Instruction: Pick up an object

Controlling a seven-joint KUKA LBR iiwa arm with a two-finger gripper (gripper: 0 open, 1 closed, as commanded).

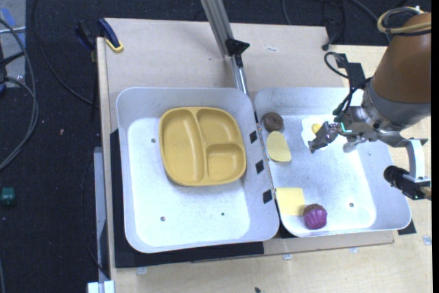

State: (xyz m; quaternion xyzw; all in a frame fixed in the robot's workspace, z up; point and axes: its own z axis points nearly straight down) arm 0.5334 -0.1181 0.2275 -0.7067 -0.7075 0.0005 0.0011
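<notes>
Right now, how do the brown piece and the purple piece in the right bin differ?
The brown piece is dull brown; the purple piece is bright purple. The brown piece lies at the bin's far left corner, above a pale yellow piece; the purple piece lies at the near edge, beside a yellow square block. Both are small, rounded and lying loose.

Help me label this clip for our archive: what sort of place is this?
Probably a robotics lab or test bench. A robot arm reaches over two white bins on a wooden bench, toy-like food pieces such as a purple one lie there, and loose cables trail across the dark floor.
</notes>
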